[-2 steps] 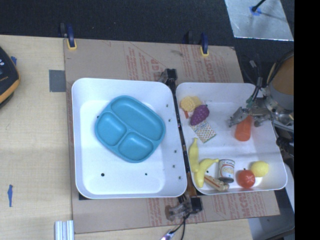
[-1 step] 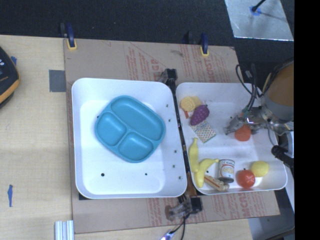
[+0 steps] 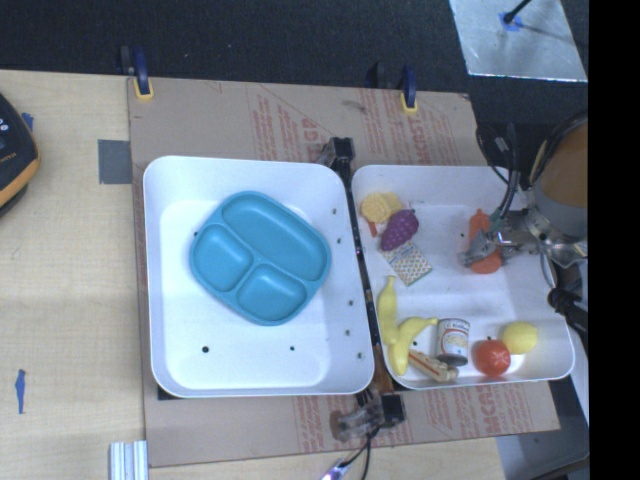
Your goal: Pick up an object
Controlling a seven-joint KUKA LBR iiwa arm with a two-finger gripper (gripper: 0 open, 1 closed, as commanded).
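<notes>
Your tool (image 3: 484,246) is sitting at the right side of the frame, down in the right bin (image 3: 455,180), right on an orange thing (image 3: 482,240). You can't really tell from this angle whether it's open wide or pinched on that piece, it's all a grey-and-orange blur there.

Rest of the right bin: a yellow ridged piece (image 3: 379,207) and purple grapes (image 3: 399,229) near the upper left corner, touching each other, with a small patterned card (image 3: 410,263) just below them. Along the left wall you've got a banana (image 3: 393,330), and the bottom edge has a tan stick (image 3: 432,367), a little can (image 3: 453,338), a tomato (image 3: 491,357) and a lemon (image 3: 519,338) all lined up close.

Left bin (image 3: 180,358) holds a blue divided plate (image 3: 261,256), tilted a bit, sitting toward the middle. Both bins rest on cardboard (image 3: 240,118) on the desk (image 3: 60,298).
</notes>
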